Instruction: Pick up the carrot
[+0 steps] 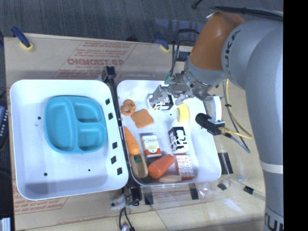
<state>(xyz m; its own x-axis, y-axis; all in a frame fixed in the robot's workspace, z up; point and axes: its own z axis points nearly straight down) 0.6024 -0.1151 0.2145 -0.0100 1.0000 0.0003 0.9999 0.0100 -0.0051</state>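
The arm [255, 57] is a thick, smooth tube of pale grey, with a glossy orange band [214, 37] wrapped round it above the wrist. Below the band sits a cluster of bare metal brackets and fittings. The gripper [161, 100] is silvery metal with black-and-white markings (too small to read). A black cylindrical part [207, 123] juts out beside it, and thin yellow cables [236, 129] loop along the side.

The arm [250, 57] runs off the right edge, its base out of sight, and its wrist covers the right bin's [211, 162] far right corner. Gripper [161, 100] fingers too small to read. Print on the small cartons [151, 145] is blurred.
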